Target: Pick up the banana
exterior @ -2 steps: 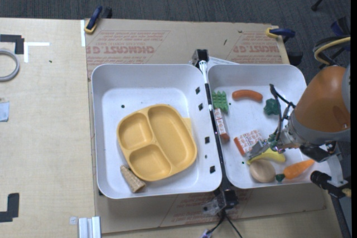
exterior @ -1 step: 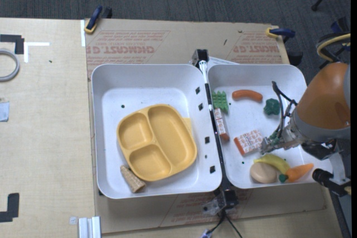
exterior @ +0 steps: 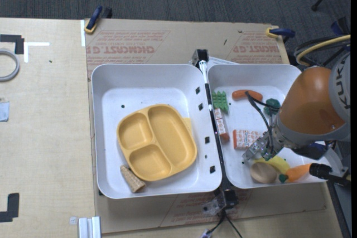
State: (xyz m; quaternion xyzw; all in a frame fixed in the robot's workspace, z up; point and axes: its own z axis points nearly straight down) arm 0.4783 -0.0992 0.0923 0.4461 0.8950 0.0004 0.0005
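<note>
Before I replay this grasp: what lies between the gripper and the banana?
Nothing; in the camera view the gripper sits right against the banana, with no item between.

Single fixed camera above bench (exterior: 44, 120), angled down, moderately distant; both bins fully framed; arm (exterior: 312, 103) enters right.

Most of the banana (exterior: 278, 164) lies under the arm's orange band (exterior: 312, 98); a short yellow stretch shows just below the band's lower left edge. The tool (exterior: 257, 150), at that same edge, is a small blurred cluster of metal, and how its fingers stand cannot be told. The carrot (exterior: 297, 173), below the band, has its right end behind a dark part of the arm. A green thing (exterior: 273, 103) left of the band is half covered. The packet (exterior: 245, 138) further left bears print too small to read. The arm runs off the picture's right edge.
</note>
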